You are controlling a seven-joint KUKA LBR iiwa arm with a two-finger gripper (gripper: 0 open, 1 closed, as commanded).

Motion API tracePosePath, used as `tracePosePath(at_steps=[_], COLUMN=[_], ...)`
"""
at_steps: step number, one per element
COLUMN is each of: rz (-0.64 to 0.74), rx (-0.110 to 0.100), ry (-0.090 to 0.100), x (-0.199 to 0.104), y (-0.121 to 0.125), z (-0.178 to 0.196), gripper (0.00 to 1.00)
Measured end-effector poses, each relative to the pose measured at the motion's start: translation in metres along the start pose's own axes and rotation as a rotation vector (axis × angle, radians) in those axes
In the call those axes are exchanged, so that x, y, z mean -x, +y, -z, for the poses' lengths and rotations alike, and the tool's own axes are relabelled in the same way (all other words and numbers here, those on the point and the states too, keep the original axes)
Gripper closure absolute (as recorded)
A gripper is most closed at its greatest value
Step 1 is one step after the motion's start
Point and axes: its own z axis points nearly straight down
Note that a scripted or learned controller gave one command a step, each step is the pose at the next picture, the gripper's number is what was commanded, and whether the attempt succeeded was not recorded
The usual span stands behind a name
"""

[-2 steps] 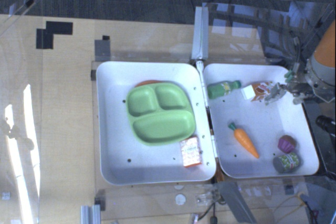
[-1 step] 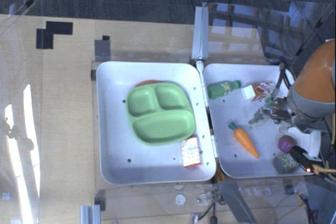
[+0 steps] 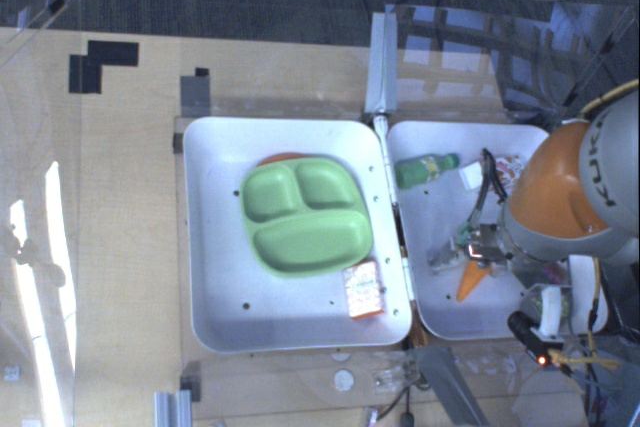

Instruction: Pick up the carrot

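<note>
Your carrot (image 3: 470, 282) lies in the right bin (image 3: 440, 315), toward its near right part. It is a small orange cone, bright and smooth-looking, with its narrow tip pointing down toward the bin's near wall and its wider end up under the gripper (image 3: 483, 253). It looks like a toy piece rather than a real vegetable (the colour is very even), though it is too small here for you to read any surface detail.

The gripper sits right at the carrot's upper end, and the wrist hardware hides the contact, so you cannot tell whether it is clasping the carrot, merely touching it, or standing loose above it. The arm (image 3: 565, 190) enters from the right, its orange band bulking over the bin's right side.

In the same bin you have a green bottle (image 3: 426, 169) lying on its side near the far left corner, well apart from the carrot.

The left bin (image 3: 215, 315) carries a green divided plate (image 3: 305, 215) in its middle, and a small orange-and-white packet (image 3: 363, 289) just beside the plate's near right edge.
</note>
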Motion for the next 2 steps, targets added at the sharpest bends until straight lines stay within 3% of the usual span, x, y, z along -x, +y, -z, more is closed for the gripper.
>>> tracePosePath(at_steps=[1, 2], rz=[0.003, -0.006], rx=[0.008, -0.007], ry=[0.003, 0.0], x=[-0.002, -0.041], y=[0.004, -0.004], z=[0.012, 0.128], gripper=[1.0, 1.0])
